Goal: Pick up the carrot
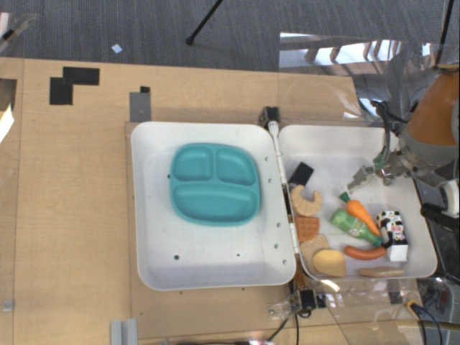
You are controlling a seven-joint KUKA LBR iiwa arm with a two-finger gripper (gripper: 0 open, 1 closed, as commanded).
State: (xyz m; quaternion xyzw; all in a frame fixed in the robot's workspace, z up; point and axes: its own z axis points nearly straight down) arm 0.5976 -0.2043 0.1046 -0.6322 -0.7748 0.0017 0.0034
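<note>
The carrot [361, 217] lies untouched in the right bin [338, 146], near its right edge, on a green packet [350, 223]. The tool [370, 172] hovers nearby with nothing between its parted fingers; the pick is yet to begin

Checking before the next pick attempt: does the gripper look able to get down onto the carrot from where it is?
Probably yes. The gripper hangs just above and beside the carrot, whose top is uncovered. The green item and the cow-patterned toy crowd its sides, so the grasp may be tight.
</note>
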